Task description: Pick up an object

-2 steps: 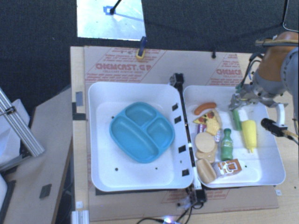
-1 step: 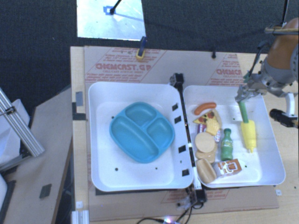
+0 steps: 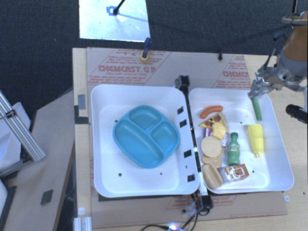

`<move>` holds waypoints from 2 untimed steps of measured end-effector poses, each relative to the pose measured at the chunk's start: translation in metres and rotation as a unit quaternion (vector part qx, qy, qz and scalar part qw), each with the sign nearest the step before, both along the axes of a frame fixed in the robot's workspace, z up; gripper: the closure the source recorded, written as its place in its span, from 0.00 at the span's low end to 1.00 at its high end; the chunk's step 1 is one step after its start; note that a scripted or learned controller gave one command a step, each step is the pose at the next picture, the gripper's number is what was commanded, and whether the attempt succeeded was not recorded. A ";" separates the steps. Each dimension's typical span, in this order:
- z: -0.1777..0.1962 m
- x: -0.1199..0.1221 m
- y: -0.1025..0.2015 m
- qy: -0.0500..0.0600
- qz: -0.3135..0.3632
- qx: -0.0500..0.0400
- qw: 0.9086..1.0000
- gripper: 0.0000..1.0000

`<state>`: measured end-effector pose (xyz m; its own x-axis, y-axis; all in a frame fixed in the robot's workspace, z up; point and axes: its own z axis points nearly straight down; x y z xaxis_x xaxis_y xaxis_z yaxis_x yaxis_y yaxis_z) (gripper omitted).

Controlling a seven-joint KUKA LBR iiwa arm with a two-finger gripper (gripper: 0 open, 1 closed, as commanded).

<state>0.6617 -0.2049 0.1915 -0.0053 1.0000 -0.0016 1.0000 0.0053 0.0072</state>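
Note:
The right bin [image 3: 285, 166] holds several toy foods: a red sausage [image 3: 211, 111], a pizza slice [image 3: 214, 123], a round bun [image 3: 211, 147], a green bottle [image 3: 233, 149], a yellow mustard bottle [image 3: 255, 138], a bread roll [image 3: 211, 175] and a small carton [image 3: 236, 172]. My gripper [image 3: 256, 90] hangs over the bin's far right corner. A thin green stick [image 3: 258, 109] reaches down from just under it. Whether the stick is gripped or lies on the bin floor is unclear.
A blue divided plate [image 3: 146, 135] lies in the left bin [image 3: 98, 129]. A black divider [image 3: 188, 129] runs between the bins. A yellow and blue clip [image 3: 145, 52] sits on the cardboard behind. A dark cable end [image 3: 296, 112] juts in at right.

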 end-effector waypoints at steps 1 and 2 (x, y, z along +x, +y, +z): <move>0.036 0.002 0.000 0.000 0.000 0.000 1.000 1.00; 0.027 -0.017 0.047 0.003 0.001 0.002 1.000 1.00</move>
